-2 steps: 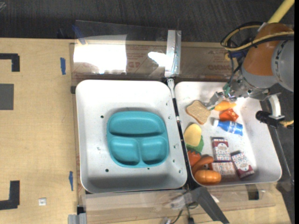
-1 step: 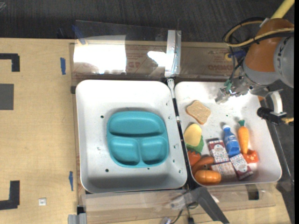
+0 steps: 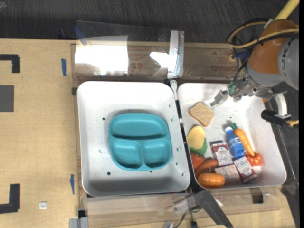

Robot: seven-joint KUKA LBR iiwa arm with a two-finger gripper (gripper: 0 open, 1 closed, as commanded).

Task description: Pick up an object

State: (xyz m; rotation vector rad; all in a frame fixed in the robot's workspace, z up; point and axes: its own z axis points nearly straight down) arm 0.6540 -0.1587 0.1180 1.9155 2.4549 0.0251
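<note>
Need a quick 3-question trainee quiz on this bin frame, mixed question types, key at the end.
1. True or false: the teal tray lies in the right bin.
2. Which item lies nearest the gripper? A) bread slice B) blue bottle C) carrot
3. Fill in: the toy food is piled in the ____ bin.

Key: 1 false, it lies in the left bin; 2 A; 3 right.

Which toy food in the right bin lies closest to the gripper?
The toast slice, alone near the bin's upper left, just below-left of the gripper; the other foods cluster lower down.
</note>
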